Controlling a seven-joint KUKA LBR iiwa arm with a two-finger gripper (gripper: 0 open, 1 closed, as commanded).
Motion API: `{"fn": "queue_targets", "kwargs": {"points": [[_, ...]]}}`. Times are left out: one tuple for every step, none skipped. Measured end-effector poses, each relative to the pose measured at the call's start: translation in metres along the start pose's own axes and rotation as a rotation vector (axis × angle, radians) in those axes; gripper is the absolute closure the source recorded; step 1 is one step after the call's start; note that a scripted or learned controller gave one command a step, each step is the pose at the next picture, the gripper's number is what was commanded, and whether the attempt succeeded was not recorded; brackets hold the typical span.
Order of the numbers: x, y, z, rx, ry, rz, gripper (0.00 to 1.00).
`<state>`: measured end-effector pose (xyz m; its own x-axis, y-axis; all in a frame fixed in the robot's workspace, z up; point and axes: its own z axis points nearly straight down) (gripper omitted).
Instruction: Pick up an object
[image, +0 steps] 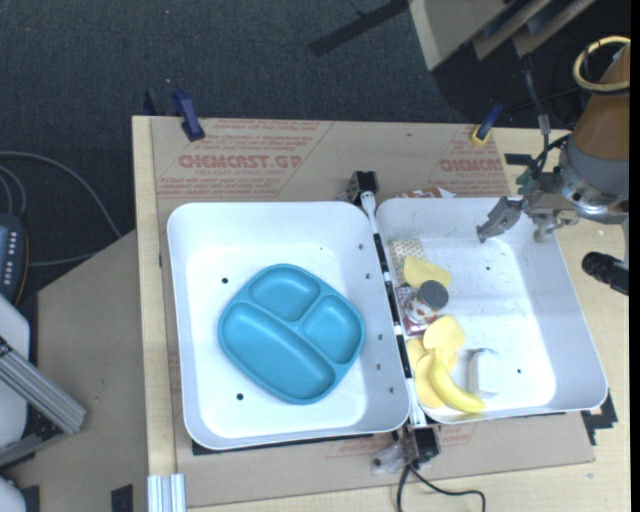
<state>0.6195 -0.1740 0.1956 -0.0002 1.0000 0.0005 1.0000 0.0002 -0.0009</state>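
Two white bins are being viewed: a blue tray (290, 332) is lying in the left bin (190, 300), a banana (445, 388) in the right bin (560, 330). Gripper (515, 220) is being held spread, empty, over its far edge.

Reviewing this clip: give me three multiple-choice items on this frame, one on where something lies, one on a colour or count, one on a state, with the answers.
1. Where is the divided plate?
A. In the left bin
B. In the right bin
C. On the bare bench

2. What colour is that plate?
A. Red
B. Blue
C. Green

3. Where is the gripper relative to the objects?
A. Closed on the banana
B. Pressing on the plate
C. Over the right bin's far edge, apart from the objects

Answers: 1 A, it rests on the left bin floor. 2 B, it is plainly blue. 3 C, the banana lies untouched against the right bin's left wall.
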Motion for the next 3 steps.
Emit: {"fn": "queue_targets", "kwargs": {"points": [[0.061,0.001,0.054,0.001,0.001,-0.001,0.00],[0.081,-0.015,0.106,-0.008,0.001,-0.001,0.00],[0.082,-0.022,0.107,-0.007,0.001,0.001,0.00]]}}
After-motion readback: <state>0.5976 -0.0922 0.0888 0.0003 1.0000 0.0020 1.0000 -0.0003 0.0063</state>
